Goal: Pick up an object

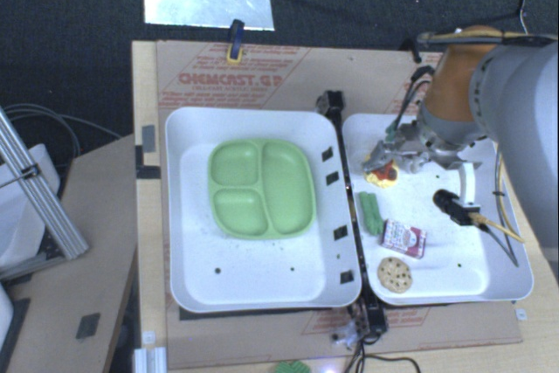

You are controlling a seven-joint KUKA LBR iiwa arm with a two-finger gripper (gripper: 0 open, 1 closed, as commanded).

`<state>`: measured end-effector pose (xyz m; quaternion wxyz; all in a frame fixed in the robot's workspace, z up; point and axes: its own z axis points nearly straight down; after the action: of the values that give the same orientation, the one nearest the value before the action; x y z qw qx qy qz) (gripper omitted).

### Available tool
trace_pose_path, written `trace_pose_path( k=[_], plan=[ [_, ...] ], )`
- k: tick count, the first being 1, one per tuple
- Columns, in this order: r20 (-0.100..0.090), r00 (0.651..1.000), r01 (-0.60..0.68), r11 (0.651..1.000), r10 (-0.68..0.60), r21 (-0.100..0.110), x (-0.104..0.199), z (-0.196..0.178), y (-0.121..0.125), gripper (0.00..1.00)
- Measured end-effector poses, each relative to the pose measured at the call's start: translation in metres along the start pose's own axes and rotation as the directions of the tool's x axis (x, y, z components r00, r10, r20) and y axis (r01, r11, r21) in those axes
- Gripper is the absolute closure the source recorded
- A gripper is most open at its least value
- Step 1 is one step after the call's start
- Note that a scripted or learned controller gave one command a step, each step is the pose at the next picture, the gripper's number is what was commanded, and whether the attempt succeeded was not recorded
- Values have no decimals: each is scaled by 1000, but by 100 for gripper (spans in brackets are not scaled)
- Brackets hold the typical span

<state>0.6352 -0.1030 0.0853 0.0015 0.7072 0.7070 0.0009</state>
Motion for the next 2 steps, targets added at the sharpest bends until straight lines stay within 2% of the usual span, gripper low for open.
trace_pose_path(
  k=[1, 2],
  plan=[
    [1, 1000, 3, 1000, -3, -6, 1, -14, 2, 100],
    [-3, 1000, 11, 1000, -11, -4, 69, -105, -29, 100]
  ],
)
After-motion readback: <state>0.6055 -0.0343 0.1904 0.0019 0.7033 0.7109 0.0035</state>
